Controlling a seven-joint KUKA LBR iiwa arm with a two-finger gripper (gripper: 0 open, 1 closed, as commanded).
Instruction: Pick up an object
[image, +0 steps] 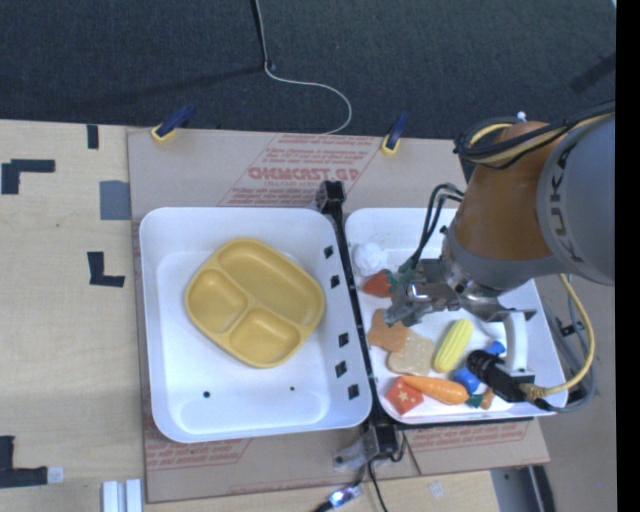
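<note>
Toy food (425, 350), the likely pick, lies heaped in the right bin (545, 330): corn cob (453, 343), carrot (435, 388), a tan slice (410, 352). In the camera view, the gripper (408, 298) sits low over this pile's upper left; whether it is open or closed cannot be told. Nothing appears lifted, so the pick looks undone. A yellow divided plate (255, 300) rests in the left bin (165, 300).

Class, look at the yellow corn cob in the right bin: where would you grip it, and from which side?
Grip the yellow corn cob across its middle, coming straight down from above. It lies flat and tilted, so the fingers should close across its narrow width. The orange carrot crowds its lower end.
</note>
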